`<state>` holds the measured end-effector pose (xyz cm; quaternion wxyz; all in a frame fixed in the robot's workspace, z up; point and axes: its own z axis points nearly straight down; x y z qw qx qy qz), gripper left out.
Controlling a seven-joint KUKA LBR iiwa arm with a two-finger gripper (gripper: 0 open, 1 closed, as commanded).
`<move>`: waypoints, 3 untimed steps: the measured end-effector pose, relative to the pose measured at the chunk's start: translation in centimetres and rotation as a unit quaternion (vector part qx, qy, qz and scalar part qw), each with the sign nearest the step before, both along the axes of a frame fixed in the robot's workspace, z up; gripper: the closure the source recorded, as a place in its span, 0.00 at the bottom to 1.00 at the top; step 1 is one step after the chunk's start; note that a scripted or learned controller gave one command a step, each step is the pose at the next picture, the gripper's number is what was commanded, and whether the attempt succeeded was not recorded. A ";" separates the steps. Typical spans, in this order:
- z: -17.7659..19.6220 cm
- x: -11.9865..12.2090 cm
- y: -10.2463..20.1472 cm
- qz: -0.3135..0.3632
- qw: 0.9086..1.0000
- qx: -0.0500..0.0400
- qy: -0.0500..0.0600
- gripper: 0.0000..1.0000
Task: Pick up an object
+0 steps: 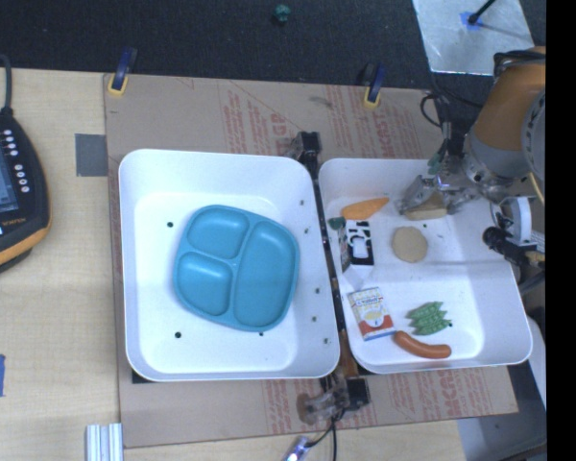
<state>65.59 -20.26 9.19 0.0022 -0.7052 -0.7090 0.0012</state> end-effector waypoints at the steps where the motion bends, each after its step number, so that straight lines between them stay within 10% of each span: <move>1: 0.0 0.0 2.4 0.000 1.000 0.000 0.000 0.00; 2: 0.0 -5.9 0.1 -0.001 1.000 -0.001 0.000 0.00; 3: 0.0 -1.1 4.3 0.000 1.000 -0.001 -0.001 0.00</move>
